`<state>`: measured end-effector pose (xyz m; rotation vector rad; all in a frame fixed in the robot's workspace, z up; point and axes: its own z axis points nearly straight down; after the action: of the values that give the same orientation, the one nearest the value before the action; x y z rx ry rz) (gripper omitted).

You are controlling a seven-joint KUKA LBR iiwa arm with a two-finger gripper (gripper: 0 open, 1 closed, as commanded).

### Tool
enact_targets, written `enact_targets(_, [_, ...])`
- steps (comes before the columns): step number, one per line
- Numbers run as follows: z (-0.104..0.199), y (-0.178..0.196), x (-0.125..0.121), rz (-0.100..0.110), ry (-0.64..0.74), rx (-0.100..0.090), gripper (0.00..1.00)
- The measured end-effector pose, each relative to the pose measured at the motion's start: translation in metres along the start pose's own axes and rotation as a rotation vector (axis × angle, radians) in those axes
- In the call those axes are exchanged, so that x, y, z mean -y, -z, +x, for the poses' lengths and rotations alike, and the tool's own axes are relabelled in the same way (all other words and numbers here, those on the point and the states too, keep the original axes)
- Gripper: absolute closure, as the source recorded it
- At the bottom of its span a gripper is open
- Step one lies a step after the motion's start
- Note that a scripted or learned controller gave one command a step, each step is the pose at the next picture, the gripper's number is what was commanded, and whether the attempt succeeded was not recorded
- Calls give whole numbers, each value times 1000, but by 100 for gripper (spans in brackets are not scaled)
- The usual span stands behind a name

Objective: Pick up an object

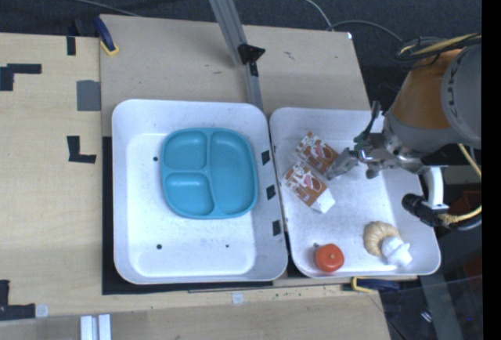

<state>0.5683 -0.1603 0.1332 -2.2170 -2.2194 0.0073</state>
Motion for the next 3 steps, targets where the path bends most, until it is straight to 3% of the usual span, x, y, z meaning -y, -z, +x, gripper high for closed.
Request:
enact_targets(1, [1, 13, -1, -4, 2, 0, 100])
enact_targets(2, [1, 76, -5, -12, 1, 2, 100])
enact_targets(3, [1, 110, -5, -9, 0, 1, 100])
